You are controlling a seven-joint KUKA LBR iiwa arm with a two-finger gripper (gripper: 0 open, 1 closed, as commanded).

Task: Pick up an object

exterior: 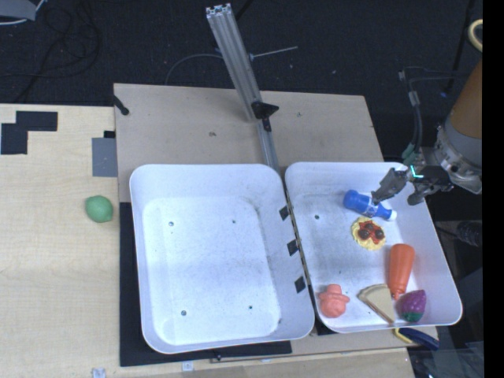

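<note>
The right bin [315, 181] holds several toys: a blue cylinder [365, 203], a yellow piece with red topping [368, 232], an orange carrot [400, 268], a purple piece [413, 304], a tan slice [378, 299] and a pink figure [334, 301]. My gripper [403, 187] hangs over the bin's upper right part, just right of the blue cylinder. Its two dark fingers are spread apart with nothing between them.
The left bin [206, 258] lies beside the right one, with black clips [292, 246] along the shared edge. A green ball [99, 209] rests on the bench at far left. A metal rail [240, 61] slants up behind the bins.
</note>
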